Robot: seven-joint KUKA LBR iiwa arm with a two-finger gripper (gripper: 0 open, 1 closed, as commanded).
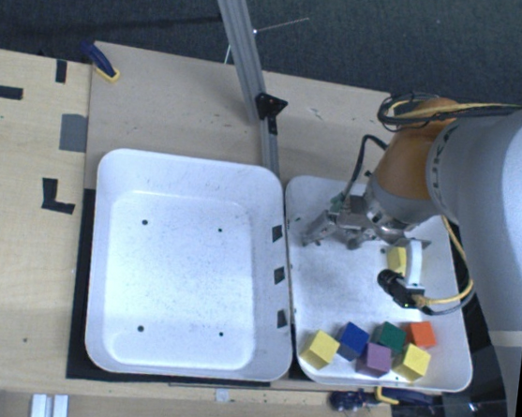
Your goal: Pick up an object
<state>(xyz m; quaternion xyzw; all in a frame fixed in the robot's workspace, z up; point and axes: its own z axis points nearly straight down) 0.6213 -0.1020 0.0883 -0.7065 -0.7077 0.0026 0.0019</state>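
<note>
Several small blocks lie in the right bin (327, 286). Along its front edge sit a yellow block (321, 349), a blue block (353, 339), a purple block (377, 359), a green block (390, 338), an orange block (422, 334) and a second yellow block (415, 362). One more yellow block (396, 259) lies apart, near the bin's right side beside the arm's cable. My gripper (333, 233) hangs over the back part of the right bin, open, with nothing between its fingers. It is well back from the cluster of blocks.
The left bin (107, 231) sits beside the right one, their rims meeting near the middle. A grey metal pole (247, 50) slants down to the bins' back edge. The grey arm (496, 213) covers the right side.
</note>
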